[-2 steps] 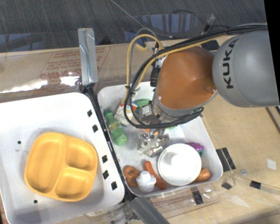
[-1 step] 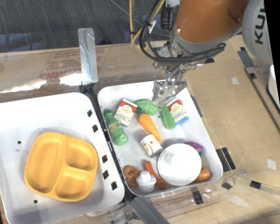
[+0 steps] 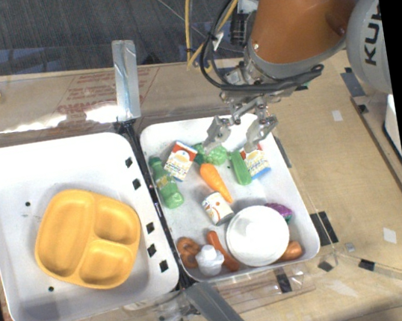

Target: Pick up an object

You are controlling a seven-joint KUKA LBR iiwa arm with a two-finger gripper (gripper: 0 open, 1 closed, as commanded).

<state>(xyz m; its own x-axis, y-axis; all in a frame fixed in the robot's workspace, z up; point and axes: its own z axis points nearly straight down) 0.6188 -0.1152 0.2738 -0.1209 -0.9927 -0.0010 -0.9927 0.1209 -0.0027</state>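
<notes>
The robot's pincer (image 3: 237, 130) hangs open and empty over the far end of the right bin (image 3: 298, 201). An orange carrot (image 3: 215, 182) lies just below and left of it, a green bottle (image 3: 239, 166) directly beneath.

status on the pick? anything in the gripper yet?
Done: the gripper is above the far end of the right bin, fingers spread. In hand: nothing sits between them. Left: close on an item, perhaps the carrot or the green piece just below, then lift.
</notes>
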